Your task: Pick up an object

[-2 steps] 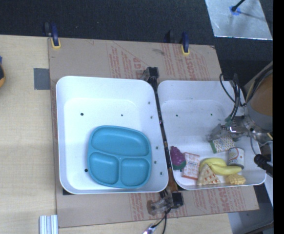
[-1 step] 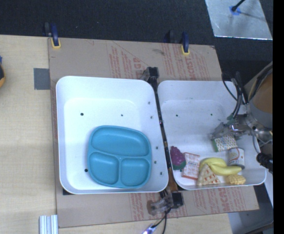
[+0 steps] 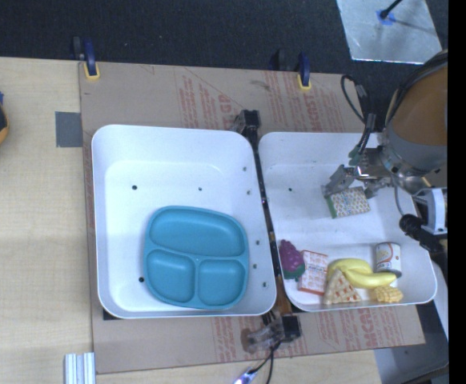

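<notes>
Hovering low in the upper right of the frame, my hand (image 3: 347, 184) sat over the right bin (image 3: 297, 154), reaching in from the right edge. Its grey fingers pointed down and to the left, their tips right at the top of a small speckled packet (image 3: 350, 205) — whether they were apart or closed on it, I could not tell from that angle. The packet lay tilted on the bin floor just below the tips, near the middle of the right bin.

Along the lower edge of that same bin the other things were crowded together: a purple bunch of grapes (image 3: 290, 257) at the left, a red-and-white card (image 3: 314, 270) just beside it, a waffle wedge (image 3: 341, 290), a yellow banana (image 3: 361, 271) lying across the wedge, a small corn cob (image 3: 387, 295) and a red-labelled can (image 3: 387, 257) at the right.

The left bin (image 3: 121, 154) held a blue divided tray (image 3: 194, 256) in its lower half — flat, with three compartments. Both bins rested on brown cardboard (image 3: 177, 94) clamped to the wooden tabletop (image 3: 25, 238).
</notes>
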Controlling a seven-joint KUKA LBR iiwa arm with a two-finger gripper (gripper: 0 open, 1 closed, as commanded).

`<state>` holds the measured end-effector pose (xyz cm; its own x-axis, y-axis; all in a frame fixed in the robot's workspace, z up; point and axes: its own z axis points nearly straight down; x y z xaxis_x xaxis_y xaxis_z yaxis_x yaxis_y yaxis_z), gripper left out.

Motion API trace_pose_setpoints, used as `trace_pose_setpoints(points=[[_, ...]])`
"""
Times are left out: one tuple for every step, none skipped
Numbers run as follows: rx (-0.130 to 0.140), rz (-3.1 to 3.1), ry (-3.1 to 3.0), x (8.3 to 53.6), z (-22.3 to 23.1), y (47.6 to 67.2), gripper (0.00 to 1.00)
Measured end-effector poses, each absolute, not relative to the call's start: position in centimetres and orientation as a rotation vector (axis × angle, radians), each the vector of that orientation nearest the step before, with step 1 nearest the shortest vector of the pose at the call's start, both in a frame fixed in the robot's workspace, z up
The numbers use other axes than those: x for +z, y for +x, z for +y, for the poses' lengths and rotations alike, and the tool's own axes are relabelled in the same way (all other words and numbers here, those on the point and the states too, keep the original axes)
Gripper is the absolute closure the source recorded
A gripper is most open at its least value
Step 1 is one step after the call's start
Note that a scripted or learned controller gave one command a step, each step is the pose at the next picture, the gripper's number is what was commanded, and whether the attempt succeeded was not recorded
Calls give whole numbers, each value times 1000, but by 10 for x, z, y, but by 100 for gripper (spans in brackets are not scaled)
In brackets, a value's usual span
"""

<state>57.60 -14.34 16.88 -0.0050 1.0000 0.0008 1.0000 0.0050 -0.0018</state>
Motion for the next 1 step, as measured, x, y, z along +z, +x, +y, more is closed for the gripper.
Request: trace_pose_setpoints(points=[[3,-2227,-2214,192,-74,579,100]])
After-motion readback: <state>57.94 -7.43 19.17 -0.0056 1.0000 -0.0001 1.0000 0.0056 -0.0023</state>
